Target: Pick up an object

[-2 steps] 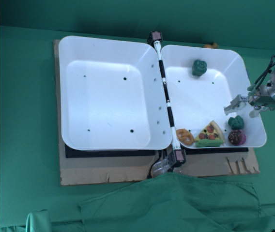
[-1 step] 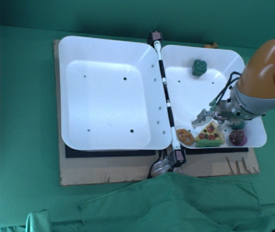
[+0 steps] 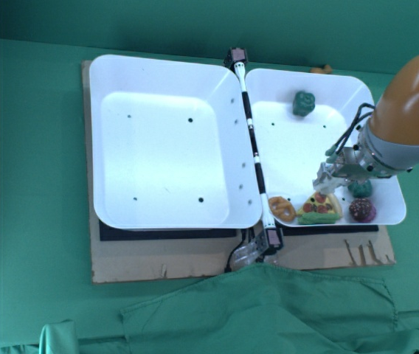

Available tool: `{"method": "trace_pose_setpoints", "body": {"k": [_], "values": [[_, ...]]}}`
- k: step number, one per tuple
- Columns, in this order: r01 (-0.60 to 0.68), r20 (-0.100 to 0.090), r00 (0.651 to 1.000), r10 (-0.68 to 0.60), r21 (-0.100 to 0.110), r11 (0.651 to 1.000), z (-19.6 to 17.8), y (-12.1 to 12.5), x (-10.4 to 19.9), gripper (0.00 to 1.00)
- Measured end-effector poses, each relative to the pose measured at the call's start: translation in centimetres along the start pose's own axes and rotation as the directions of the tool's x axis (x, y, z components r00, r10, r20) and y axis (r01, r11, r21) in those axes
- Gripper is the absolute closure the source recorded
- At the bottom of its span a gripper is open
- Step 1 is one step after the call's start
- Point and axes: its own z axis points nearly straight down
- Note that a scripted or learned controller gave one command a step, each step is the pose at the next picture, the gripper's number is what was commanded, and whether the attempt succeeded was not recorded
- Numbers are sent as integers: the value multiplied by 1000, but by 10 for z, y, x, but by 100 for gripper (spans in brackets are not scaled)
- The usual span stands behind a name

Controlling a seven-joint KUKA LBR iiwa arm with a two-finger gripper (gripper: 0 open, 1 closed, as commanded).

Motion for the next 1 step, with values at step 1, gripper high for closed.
{"method": "trace_pose_setpoints", "body": {"k": [1], "values": [[3, 2, 1000, -3, -7, 1000, -105, -3, -21, 100]]}}
